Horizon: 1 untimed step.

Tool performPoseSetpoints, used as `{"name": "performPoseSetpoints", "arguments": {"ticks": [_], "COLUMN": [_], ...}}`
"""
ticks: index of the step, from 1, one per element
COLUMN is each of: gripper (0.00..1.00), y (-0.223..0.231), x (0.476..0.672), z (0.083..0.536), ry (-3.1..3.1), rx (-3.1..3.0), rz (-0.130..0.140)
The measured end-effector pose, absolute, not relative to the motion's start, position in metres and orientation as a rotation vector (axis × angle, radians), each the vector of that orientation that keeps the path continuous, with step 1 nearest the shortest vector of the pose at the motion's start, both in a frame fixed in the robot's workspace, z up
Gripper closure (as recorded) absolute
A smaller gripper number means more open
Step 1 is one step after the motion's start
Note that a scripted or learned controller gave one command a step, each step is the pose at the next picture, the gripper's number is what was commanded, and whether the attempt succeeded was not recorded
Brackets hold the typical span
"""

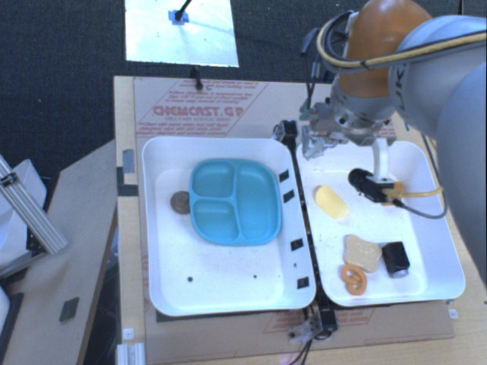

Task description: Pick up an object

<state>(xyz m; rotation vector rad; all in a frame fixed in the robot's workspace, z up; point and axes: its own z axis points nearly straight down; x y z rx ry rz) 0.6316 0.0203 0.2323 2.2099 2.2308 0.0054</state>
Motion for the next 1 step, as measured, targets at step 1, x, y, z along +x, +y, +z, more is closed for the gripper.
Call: {"name": "performPoseSetpoints", "arguments": {"ticks": [1], "gripper": [1.0], "y": [0.0772], "x": [0.6409], "z": [0.2392], "ry": [2.233], "rx": [2.209], "rz": [0.008]}}
